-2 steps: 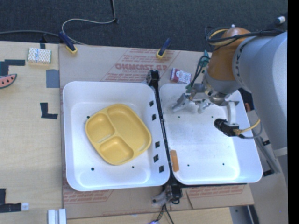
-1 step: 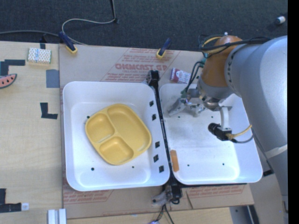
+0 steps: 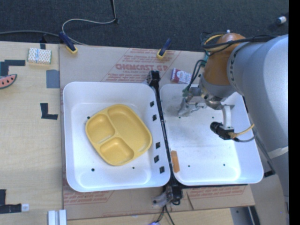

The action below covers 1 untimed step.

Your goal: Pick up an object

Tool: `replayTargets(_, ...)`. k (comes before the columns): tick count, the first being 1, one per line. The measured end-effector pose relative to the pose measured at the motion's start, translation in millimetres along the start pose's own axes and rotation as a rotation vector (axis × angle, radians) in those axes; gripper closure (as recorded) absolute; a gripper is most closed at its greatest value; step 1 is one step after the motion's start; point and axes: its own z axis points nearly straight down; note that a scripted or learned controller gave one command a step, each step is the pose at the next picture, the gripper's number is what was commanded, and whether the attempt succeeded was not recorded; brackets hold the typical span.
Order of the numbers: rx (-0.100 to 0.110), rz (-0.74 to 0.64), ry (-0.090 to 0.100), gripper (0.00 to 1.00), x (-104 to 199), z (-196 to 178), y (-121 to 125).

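My gripper [image 3: 183, 110] hangs over the upper left part of the right white bin [image 3: 211, 172], below the grey arm with its orange band [image 3: 220, 69]. Nothing shows in its grasp. A small orange object [image 3: 174, 161] lies by the right bin's left wall, well below the gripper. In the left bin [image 3: 77, 172] a yellow divided plate [image 3: 118, 134] rests slightly turned, with three compartments.
A small red and white packet [image 3: 179, 75] lies on the cardboard just behind the right bin. Two yellow and blue clamps [image 3: 68, 41] [image 3: 164, 50] sit along the back edge. A black divider [image 3: 159, 125] runs between the bins. The arm's bulk covers the right side.
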Motion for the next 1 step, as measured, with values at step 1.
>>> replayTargets(1,0.001,-0.001,0.002,1.00,0.9,-9.2,-0.1)
